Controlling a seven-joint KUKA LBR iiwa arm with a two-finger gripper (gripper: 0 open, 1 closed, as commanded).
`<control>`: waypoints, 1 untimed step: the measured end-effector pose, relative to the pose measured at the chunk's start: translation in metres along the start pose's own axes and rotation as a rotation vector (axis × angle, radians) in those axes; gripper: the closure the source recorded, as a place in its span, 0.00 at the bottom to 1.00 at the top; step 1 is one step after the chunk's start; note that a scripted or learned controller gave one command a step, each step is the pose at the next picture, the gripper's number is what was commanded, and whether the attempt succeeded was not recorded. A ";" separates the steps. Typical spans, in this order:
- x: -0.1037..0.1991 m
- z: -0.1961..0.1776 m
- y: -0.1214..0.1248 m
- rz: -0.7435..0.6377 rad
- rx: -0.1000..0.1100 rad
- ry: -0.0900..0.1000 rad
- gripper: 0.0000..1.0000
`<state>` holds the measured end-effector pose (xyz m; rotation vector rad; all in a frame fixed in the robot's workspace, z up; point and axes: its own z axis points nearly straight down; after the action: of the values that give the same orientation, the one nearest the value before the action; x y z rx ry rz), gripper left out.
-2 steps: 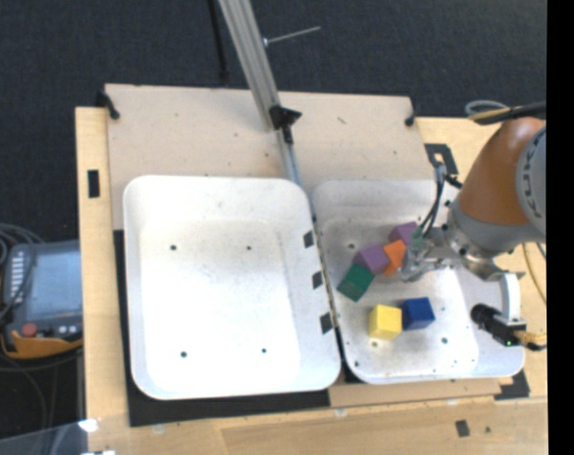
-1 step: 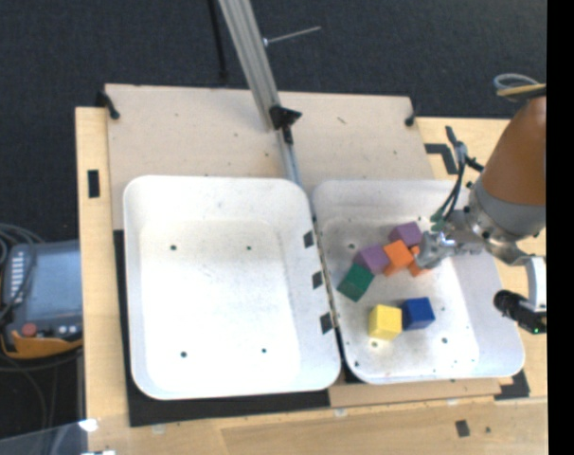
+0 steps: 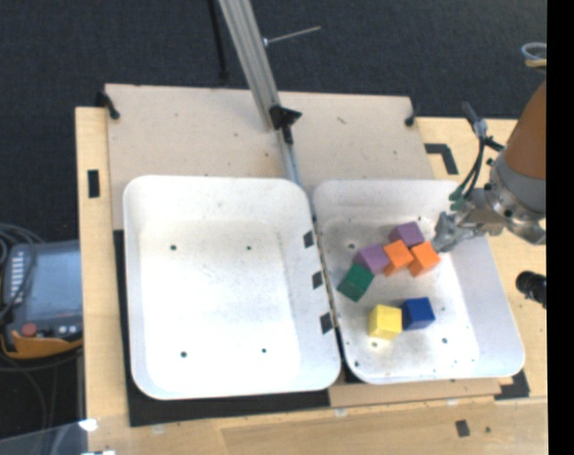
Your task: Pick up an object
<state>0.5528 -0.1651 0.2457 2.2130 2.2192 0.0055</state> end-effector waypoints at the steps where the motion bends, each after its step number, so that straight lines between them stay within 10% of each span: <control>1: 0.054 0.000 -0.002 -0.004 0.006 0.004 1.00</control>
<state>0.5502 -0.1115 0.2460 2.2136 2.2289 0.0026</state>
